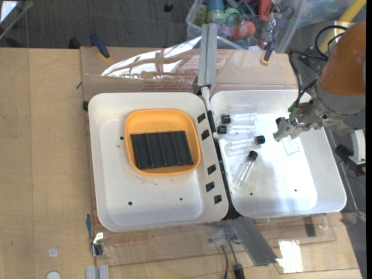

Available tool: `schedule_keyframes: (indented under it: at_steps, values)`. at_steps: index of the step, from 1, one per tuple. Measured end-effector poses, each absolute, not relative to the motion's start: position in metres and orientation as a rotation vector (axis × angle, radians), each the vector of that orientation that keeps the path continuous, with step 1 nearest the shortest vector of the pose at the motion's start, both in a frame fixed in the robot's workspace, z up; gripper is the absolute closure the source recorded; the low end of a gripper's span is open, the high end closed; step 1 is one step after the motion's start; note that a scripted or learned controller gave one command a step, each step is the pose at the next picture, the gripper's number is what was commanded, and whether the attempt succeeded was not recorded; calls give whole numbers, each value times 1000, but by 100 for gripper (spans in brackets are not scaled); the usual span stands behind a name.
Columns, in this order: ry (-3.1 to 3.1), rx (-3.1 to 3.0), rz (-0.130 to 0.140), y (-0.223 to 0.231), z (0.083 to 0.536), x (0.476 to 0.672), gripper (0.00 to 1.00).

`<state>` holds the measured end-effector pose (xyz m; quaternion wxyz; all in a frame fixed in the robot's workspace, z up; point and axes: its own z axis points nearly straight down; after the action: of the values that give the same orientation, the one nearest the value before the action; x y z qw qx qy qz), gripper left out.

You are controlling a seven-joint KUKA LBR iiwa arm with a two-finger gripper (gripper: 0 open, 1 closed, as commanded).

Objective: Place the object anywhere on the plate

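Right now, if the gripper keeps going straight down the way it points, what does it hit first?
Probably the bare floor of the right bin. The gripper hangs right of the clear vials, which seem off its line, though depth is hard to judge here.

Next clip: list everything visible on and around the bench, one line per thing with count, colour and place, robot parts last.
bins: two, white, side by side on the bench
plate: one, orange, in the left bin
ridged pad: one, black, lying on the plate
vials: about four, clear with black caps, in the right bin
clips: five, black, along the divide between the bins
tub of toys: one, clear with mixed colours, behind the bins
arm: one, grey with an orange band, entering from the right
gripper: one, over the right bin's far right side
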<state>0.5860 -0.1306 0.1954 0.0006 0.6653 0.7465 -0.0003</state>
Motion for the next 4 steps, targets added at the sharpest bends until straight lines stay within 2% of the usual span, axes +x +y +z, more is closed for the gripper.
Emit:
schedule_keyframes:
  at_steps: [1,2,3,4]
  values:
    - [2584,1782,1,-104,230,603,100]
    - [2728,1552,1,-93,213,640,100]
    - [2846,1320,2,-79,222,668,100]
    - [2959,1037,2,-73,248,665,100]
